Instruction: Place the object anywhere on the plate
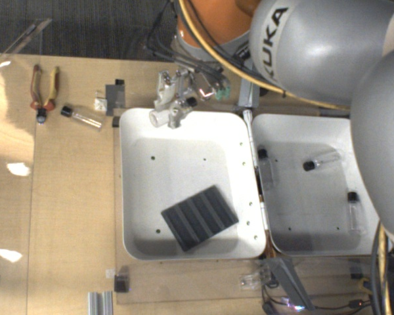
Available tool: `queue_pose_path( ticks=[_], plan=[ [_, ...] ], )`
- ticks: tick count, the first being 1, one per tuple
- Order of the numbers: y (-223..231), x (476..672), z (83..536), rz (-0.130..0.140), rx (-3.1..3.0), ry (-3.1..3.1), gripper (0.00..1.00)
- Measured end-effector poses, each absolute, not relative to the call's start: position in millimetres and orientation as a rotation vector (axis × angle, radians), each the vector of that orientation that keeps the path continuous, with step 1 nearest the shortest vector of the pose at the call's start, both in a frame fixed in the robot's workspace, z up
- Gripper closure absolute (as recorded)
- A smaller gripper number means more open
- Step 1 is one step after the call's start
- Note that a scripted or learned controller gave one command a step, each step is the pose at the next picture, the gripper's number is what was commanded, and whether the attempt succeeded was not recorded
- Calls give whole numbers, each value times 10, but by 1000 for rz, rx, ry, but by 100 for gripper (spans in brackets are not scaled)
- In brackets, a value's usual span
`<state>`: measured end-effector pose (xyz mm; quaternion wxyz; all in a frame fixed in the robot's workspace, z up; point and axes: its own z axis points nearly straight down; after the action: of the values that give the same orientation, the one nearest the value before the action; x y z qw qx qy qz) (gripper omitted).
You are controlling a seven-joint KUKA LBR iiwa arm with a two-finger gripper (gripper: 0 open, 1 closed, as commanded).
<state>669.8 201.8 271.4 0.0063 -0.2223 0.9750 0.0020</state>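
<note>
I see the gripper point(169, 115) at the left bin's point(138, 241) far rim, fingers closed on a clear vial point(159, 117); the ridged plate point(199, 217) lies well below.

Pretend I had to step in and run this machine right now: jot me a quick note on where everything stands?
Tool: hovering at the far edge of the left bin, with a small clear vial at its tip. Whether the vial is actually gripped is hard to tell from this angle.
Plate: the dark ribbed plate lies tilted in the near half of the left bin, with nothing on it.
Other vials: three clear ones with dark caps lie in the right bin, and one sits on the bench beside the pliers.
Done: nothing placed yet.
Left: get the vial onto the plate.
</note>
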Motion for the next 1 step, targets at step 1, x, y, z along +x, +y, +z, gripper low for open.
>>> queue_pose_path(
  ticks=[1],
  plan=[
    [2363,6689,1638,5,-1397,2805,100]
  ],
)
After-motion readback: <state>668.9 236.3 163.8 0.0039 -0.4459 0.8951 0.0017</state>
